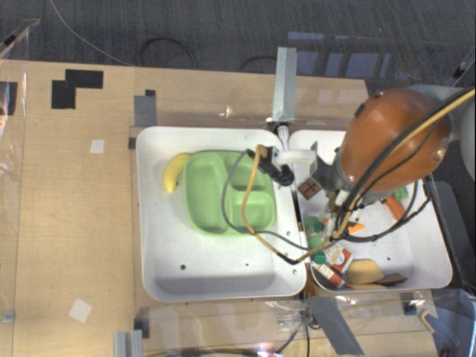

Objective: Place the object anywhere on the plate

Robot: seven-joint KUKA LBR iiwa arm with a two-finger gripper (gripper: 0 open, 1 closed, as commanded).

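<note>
Two bins on the desk (74, 222), seen from above; the gripper (321, 187) hangs over the margin of the right bin (439, 266), close to the wall it shares with the left bin (160, 274); whether it is clenched or released cannot be told, the wrist hiding it from above; a small brown block (309, 190), taken here as the likely object, sits right at the gripper on the side toward the left bin, though no grasp on it can be confirmed; the block is too small and too nearly square for a long axis or heading to be read; the green plate (204, 199) lies in the left bin, to the view's left of the block and level with it, so the coming move is judged a short sideways carry across the shared wall; the plate's two small compartments are nearest, the large one beyond; a banana (175, 171) rests against the plate's far rim, long axis from upper right to lower left; mixed small items (338, 259) lie in the right bin
</note>
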